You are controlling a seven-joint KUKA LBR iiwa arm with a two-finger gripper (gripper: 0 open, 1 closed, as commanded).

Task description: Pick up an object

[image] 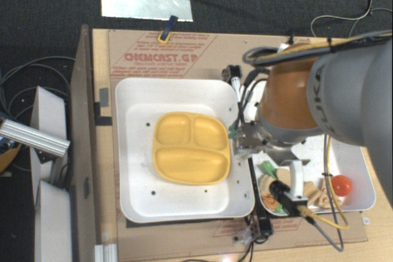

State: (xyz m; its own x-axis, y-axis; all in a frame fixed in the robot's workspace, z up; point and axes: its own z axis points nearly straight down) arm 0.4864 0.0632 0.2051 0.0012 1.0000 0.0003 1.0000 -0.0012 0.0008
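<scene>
The arm (295, 101) hangs just right of the plate (190, 149), and the gripper (249, 143) sits under the wrist at the plate's right edge; open or closed, I cannot tell. The plate lies flat in the left bin (136, 132). Right of the plate, past the wrist, are a green piece (268, 167), wood bits (316, 194) and, farthest right, a red ball (341, 184). The danger is a descent onto the bin wall beside the plate. The plate's low rim probably gives little to pinch, and the ball looks ready to roll away.
</scene>
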